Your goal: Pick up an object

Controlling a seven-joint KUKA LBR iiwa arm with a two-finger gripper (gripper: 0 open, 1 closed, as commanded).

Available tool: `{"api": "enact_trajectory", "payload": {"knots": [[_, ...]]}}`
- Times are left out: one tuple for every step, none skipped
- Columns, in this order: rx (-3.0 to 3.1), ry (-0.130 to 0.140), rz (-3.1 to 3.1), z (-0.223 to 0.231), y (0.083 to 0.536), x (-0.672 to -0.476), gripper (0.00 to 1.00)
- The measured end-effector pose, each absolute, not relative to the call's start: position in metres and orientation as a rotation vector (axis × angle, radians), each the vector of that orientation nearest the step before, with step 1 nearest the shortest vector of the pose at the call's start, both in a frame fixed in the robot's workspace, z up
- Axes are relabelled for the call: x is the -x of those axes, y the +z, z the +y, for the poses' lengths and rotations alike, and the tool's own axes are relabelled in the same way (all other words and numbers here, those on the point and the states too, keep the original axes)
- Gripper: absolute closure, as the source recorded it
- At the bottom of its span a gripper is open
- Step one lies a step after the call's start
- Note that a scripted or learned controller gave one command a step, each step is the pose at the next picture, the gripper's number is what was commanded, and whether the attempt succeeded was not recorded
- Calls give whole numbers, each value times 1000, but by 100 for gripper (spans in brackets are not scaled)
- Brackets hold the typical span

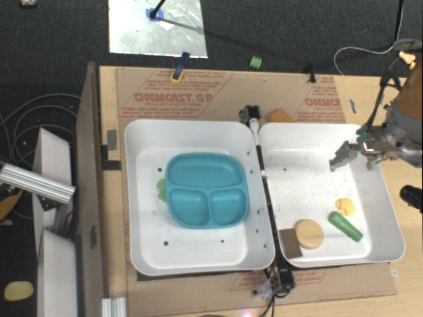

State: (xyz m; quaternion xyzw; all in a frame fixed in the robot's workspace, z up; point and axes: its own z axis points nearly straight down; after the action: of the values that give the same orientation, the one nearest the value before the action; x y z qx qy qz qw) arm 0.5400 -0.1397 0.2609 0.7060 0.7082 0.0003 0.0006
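Holding a blue tray (206, 189), left bin (142, 197)

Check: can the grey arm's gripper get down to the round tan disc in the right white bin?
Probably yes. The round tan disc lies uncovered near the right white bin's front wall, brown block touching it; the gripper hovers above.

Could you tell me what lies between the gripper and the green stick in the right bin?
In the camera view, a small yellow piece lies between the gripper and the green stick; otherwise bare bin floor.

Green stick (346, 227), right bin's (310, 144) near corner
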Motion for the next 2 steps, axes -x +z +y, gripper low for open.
{"api": "enact_trajectory", "payload": {"knots": [[-2228,-5,2218,-192,200,-514,0],[-2226,-5,2225,-201,115,-502,0]]}}
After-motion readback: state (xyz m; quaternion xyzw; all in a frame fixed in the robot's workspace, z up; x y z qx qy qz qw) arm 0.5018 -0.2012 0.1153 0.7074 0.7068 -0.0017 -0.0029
